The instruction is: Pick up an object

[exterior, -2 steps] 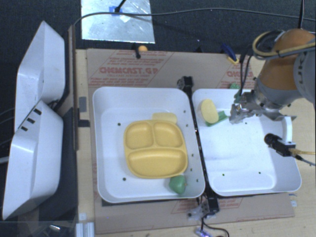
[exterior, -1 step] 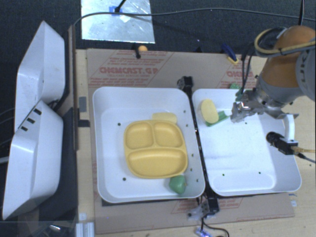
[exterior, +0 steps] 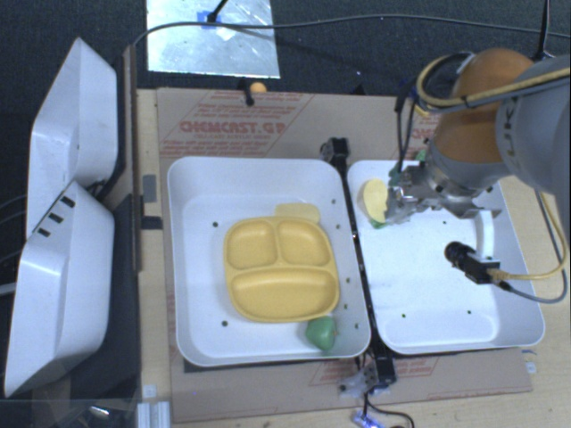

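Note:
A pale yellow rounded object (exterior: pixel 373 200) lies in the right bin (exterior: pixel 446 328), close to its far left corner, with a small green bit (exterior: pixel 378 224) showing just under it. My gripper (exterior: pixel 399 205) is down in that bin, right beside the yellow object on its right side and seemingly touching it. The grey arm with its orange band (exterior: pixel 477 96) comes in from the upper right. In the left bin (exterior: pixel 192 266) a yellow divided tray (exterior: pixel 281 270) lies flat, with a green lump (exterior: pixel 321 332) at its near right corner and a pale yellow piece (exterior: pixel 298 211) behind it.
A black clamp (exterior: pixel 335 148) sits between the bins at the far edge. A black cable end (exterior: pixel 468 262) with a yellow lead hangs over the right bin. White housings (exterior: pixel 71 203) stand at the left.

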`<state>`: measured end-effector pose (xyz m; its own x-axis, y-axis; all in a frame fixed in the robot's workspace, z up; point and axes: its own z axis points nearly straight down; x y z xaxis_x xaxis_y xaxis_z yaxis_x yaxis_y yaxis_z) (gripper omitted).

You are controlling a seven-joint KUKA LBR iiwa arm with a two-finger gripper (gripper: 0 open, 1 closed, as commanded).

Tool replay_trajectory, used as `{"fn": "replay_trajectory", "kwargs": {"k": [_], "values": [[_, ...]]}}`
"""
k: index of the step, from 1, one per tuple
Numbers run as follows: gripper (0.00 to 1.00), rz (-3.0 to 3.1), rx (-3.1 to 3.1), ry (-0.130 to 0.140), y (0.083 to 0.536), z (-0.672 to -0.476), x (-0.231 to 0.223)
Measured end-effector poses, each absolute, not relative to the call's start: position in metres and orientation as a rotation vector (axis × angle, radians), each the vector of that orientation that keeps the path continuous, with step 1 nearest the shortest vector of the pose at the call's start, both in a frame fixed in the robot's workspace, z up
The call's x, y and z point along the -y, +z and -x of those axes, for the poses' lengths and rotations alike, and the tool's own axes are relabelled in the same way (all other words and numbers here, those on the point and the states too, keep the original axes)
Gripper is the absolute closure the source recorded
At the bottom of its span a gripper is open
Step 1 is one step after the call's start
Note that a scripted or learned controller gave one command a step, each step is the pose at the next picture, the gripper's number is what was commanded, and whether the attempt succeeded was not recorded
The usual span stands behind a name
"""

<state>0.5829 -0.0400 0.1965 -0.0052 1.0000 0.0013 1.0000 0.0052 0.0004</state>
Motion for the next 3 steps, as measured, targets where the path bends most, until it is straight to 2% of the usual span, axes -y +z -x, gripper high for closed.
{"fn": "replay_trajectory", "kwargs": {"k": [3], "values": [[1.00,2.216,2.227,-0.003,0.233,-0.591,-0.106]]}}
